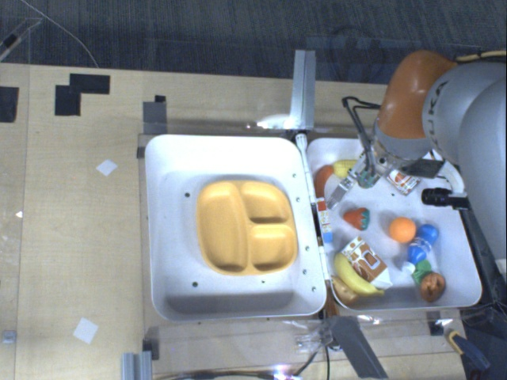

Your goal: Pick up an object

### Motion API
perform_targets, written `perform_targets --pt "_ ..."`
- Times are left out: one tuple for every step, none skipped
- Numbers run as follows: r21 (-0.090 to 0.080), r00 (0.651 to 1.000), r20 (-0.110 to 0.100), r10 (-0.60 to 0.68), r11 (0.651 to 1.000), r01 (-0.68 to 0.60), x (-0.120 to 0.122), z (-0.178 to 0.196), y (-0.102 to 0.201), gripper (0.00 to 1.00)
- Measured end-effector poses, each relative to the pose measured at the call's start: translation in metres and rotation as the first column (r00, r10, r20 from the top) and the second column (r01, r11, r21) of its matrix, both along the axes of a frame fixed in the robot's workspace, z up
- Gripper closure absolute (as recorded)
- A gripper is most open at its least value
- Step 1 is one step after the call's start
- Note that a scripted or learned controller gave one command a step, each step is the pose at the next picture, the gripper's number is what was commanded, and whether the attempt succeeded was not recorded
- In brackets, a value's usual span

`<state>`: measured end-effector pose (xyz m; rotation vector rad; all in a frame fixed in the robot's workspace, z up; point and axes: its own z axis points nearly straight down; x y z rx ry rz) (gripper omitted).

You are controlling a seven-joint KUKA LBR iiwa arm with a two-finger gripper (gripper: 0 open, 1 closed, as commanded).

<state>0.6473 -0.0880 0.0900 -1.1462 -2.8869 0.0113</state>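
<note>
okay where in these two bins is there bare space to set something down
The left bin has bare white floor all around the yellow divided tray, widest along its left wall and near edge. The right bin is crowded: strawberry, orange, banana and others, with the gripper over its far left corner.

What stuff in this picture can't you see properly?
- Gripper, camera view: too small and blurred to read its state or whether it holds anything.
- Reddish thing at the right bin's left wall: partly covered by the gripper.
- Yellow thing behind it: mostly hidden by the arm.
- Small packet: print too small to read.
- Brown item: too blurry to name.
</note>
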Motion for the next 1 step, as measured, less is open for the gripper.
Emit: perform_targets --pt "-0.008 0.997 0.048 -0.057 0.998 0.058 -0.0221 -0.001 0.0008 0.0"
